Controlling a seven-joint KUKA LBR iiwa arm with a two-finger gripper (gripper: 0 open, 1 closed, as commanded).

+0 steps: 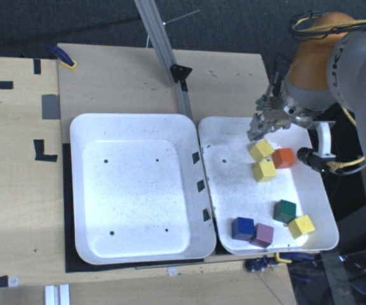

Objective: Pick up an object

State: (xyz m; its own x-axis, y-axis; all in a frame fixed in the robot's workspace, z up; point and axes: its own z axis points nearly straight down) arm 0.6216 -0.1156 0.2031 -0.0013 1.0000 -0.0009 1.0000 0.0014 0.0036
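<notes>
Over right bin's [310, 189] top edge: gripper [259, 129], can't tell jaw state. Just below it, a yellow cube [261, 149] w/ orange cube [284, 158] + 2nd yellow cube [265, 171] beside. Left bin [81, 170] on light wood bench [18, 189]; dark floor [43, 11] behind.

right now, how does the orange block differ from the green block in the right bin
The orange block is bright and sits in the upper part of the right bin, touching a yellow block near the gripper. The green block is dark and lies lower, next to another yellow block, farther from the gripper. Both look like small cubes of similar size.
</notes>
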